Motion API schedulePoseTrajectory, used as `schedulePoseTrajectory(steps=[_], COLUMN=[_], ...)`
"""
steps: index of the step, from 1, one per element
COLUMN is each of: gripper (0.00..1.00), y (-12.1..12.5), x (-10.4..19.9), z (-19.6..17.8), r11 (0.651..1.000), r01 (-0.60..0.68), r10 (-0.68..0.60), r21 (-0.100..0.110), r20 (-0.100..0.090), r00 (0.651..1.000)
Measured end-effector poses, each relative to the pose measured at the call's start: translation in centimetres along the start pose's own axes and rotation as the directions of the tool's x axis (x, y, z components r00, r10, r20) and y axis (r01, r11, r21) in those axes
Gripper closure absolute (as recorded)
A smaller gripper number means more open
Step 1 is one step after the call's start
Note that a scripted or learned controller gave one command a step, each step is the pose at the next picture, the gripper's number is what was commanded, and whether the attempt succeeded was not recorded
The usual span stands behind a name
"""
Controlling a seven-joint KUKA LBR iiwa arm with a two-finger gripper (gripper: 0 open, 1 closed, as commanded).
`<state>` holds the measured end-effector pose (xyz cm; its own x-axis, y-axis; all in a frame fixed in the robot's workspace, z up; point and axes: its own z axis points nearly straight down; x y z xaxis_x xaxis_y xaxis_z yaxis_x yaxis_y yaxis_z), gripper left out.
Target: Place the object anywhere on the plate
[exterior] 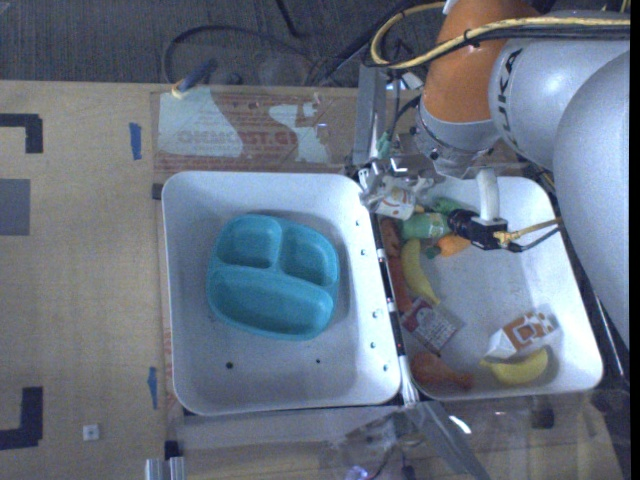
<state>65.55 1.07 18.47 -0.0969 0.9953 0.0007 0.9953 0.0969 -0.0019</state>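
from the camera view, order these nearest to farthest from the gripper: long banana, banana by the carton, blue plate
From the gripper:
1. Long banana, just below it in the right bin.
2. Blue plate, left bin.
3. Banana by the carton, right bin's lower right corner.

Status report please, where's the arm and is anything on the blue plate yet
Gripper low over right bin, among toy food. Blue plate in left bin, nothing on it.
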Motion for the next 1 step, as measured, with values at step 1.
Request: schedulePoseTrajectory(steps=[1], gripper=[1.00], y=[0.52], x=[-0.58], z=[0.00], r11=[0.976], r01=[-0.217], r10=[0.217], r21=[-0.003], r20=[0.001], r00=[0.976])
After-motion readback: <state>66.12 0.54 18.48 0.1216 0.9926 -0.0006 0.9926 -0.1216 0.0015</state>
